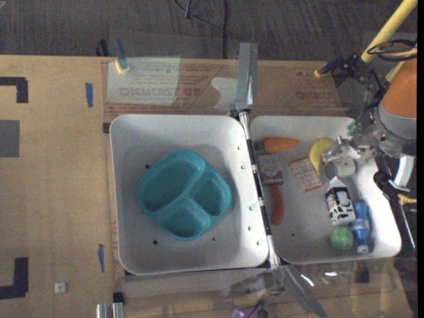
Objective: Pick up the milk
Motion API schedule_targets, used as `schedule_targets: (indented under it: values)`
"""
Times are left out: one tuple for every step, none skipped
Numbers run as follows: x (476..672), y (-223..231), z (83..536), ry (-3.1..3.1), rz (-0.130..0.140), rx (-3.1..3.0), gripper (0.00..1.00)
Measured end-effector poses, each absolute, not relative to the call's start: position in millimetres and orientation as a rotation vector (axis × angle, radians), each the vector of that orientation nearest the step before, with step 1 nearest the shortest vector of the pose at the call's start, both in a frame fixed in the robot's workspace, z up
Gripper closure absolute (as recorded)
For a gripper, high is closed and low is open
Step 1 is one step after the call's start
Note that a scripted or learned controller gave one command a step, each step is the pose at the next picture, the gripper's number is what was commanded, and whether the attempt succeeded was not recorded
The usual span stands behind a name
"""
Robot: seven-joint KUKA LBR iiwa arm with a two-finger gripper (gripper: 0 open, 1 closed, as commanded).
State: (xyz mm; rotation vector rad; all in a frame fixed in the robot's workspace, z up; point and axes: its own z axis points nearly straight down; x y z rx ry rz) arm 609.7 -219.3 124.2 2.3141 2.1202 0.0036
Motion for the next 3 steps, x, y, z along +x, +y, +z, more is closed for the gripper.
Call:
schedule_targets:
  values:
    - [567.9, -208.1, 90.8, 2.165, 0.012, 2.264, 0.0]
    - [567.9, -208.9, 99.5, 2.164, 0.007, 2.26, 1.0]
    - [545.5, -173.3, 231.9, 2.06, 0.0, 2.369, 1.0]
